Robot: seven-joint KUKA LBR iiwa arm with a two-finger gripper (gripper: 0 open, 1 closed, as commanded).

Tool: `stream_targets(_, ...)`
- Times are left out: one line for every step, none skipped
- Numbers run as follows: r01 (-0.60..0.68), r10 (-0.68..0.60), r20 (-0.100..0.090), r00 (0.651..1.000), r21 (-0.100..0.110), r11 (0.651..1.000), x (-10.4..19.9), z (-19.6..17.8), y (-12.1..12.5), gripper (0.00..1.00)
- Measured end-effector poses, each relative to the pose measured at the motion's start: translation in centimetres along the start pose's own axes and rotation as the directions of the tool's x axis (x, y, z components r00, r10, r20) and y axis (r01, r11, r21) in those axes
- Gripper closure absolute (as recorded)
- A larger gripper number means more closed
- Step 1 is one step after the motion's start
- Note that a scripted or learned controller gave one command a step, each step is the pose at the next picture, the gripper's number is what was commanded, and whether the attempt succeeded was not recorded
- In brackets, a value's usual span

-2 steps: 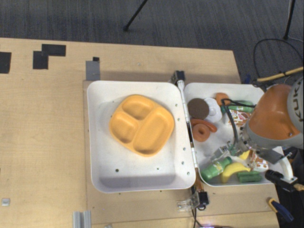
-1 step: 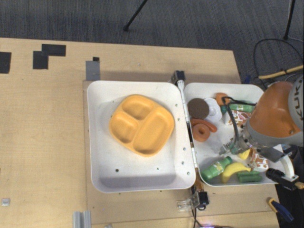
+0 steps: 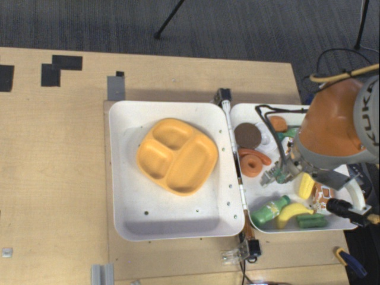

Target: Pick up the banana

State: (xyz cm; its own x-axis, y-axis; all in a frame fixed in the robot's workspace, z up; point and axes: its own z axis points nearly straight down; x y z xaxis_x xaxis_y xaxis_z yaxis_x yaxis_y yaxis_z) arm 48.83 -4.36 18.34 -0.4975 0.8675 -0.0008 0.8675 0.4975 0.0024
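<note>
Left white shallow bin point(image 3: 124, 177) holds one yellow-orange three-compartment plastic plate point(image 3: 177, 155), nothing on it. Right white shallow bin point(image 3: 256, 186) is crowded: brown round disc point(image 3: 247, 135) at 11 o'clock, orange ring-shaped toy point(image 3: 253, 162) below it, green bottle-like toy point(image 3: 268, 212) at 7, small curved yellow plastic banana point(image 3: 292, 212) at 6, touching a dark green block point(image 3: 312, 221). Metal two-finger gripper point(image 3: 279, 174) hangs above bin centre, apart from the banana; open or closed, cannot tell. Banana judged light, stiff, smooth, likely to slip; grasp across its mid-curve, clear of neighbours.
</note>
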Motion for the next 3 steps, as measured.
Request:
stream_targets(-0.255,0.255,0.0,0.967,0.001,0.967,0.4,-4.6,1.0,1.0)
stream_targets(0.002,-0.002,0.0,1.0,0.002,1.0,-5.7,-0.5,-0.9,1.0)
stream_targets(-0.104,0.104,-0.002,0.995,0.004,0.995,-7.0,7.2,-4.2,1.0)
